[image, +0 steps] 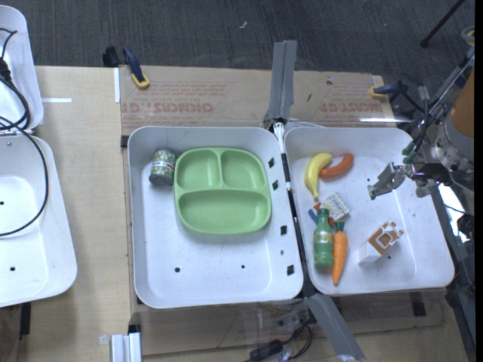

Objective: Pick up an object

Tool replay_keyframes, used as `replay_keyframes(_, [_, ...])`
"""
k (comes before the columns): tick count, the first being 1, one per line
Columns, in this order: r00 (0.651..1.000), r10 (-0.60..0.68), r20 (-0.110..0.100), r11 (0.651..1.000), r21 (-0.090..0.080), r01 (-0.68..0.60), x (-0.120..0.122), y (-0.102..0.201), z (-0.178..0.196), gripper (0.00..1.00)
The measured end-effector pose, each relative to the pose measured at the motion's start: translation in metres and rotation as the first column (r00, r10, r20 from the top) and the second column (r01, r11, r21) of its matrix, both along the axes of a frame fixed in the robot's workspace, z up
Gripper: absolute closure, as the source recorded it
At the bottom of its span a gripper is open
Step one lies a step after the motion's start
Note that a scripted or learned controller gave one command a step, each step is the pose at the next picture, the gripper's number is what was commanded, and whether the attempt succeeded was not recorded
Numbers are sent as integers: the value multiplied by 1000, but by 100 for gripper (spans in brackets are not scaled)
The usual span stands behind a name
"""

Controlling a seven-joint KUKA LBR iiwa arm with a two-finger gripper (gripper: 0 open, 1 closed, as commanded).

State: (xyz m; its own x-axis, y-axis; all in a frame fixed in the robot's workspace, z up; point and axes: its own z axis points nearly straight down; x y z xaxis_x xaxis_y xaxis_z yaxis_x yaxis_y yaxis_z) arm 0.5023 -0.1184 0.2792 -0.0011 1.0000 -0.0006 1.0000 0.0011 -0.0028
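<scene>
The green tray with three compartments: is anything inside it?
No. The green tray shows three bare compartments. A small can stands beside it. What lies under the tray is covered.

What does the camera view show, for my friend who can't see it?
A robot's gripper hovers over the right bin, which holds a banana, sausage, bottle, carrot and small box. The left bin holds a green tray and a small can.

light: bright, even; shadows: soft — focus: slightly soft; glare: mild
</scene>
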Motion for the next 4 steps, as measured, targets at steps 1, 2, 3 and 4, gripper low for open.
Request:
replay_keyframes(1, [994, 113, 0, 994, 2, -113, -25, 12, -144, 0])
replay_keyframes(2, [987, 158, 11, 987, -9, -158, -23, 18, -185, 0])
replay_keyframes(3, [997, 78, 2, 997, 1, -78, -25, -10, -188, 0])
replay_keyframes(4, [984, 179, 2, 984, 0, -179, 13, 15, -188, 0])
